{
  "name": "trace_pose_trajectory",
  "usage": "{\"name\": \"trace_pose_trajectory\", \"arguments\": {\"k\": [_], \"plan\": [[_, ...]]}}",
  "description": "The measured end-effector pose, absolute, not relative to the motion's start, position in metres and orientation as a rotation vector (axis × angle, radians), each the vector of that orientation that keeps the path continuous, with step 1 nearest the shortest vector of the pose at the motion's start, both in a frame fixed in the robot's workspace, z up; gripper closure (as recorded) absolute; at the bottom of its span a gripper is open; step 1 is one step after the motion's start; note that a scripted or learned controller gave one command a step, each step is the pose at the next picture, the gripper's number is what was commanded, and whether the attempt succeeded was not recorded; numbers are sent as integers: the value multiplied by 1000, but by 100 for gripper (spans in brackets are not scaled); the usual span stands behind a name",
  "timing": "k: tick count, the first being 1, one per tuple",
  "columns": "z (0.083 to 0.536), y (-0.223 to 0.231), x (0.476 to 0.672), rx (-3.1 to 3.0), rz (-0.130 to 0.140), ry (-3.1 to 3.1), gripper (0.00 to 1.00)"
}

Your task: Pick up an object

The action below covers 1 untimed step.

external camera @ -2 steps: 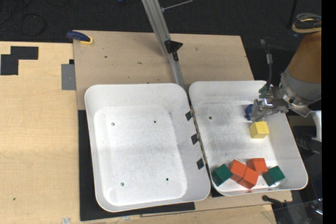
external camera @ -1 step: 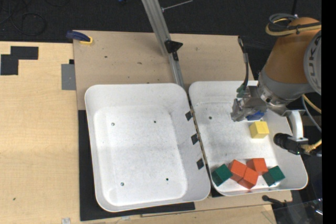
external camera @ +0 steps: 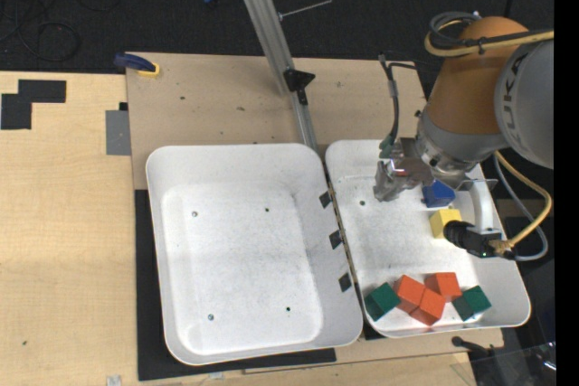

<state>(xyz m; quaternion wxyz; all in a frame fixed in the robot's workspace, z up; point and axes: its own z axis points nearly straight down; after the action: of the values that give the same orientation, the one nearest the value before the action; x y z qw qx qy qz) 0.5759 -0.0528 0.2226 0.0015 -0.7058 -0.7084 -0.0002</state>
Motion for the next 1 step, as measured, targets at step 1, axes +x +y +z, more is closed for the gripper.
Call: {"name": "trace_pose_trajectory", "arguments": {"k": [1], "plan": [[230,-7,587,-2215,0,-2225,100]]}}
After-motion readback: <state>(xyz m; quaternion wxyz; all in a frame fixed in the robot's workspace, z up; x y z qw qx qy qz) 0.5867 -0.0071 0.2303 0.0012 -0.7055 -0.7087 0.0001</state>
